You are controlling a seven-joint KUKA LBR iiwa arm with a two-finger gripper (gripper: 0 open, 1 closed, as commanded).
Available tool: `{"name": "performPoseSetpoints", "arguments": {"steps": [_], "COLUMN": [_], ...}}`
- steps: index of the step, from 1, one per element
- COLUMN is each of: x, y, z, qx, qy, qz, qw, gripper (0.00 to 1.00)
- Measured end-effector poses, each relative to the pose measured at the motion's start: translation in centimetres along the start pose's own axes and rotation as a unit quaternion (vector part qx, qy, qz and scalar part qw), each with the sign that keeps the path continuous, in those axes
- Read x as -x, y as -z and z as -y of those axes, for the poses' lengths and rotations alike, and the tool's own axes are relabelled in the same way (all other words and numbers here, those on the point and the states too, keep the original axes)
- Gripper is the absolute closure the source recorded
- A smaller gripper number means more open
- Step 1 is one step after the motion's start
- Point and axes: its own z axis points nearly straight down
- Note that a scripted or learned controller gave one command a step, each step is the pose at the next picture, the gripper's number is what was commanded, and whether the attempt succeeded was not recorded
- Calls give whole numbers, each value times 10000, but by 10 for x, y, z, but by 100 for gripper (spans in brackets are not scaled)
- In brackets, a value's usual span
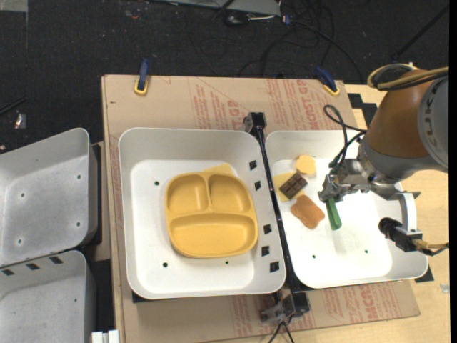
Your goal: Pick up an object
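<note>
Broadly, two smooth white bins [136, 191] sat on the cardboard-topped table [186, 95]. One bore a glossy yellow divided tray [211, 215]. Near the other's orange block [308, 211], the gripper [333, 194] touched a green stick [333, 213]; its opening could not be told.

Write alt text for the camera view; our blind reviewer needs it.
A grey-and-orange robot arm reaches into the right bin, gripper above a green stick beside small food pieces. The left bin holds a yellow divided tray.
</note>
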Motion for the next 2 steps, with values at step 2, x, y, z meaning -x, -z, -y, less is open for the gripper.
{"name": "performPoseSetpoints", "arguments": {"steps": [2], "x": [6], "y": [72], "z": [-1], "qx": [-20], "qy": [1], "qz": [-5], "qw": [10000], "gripper": [100]}}
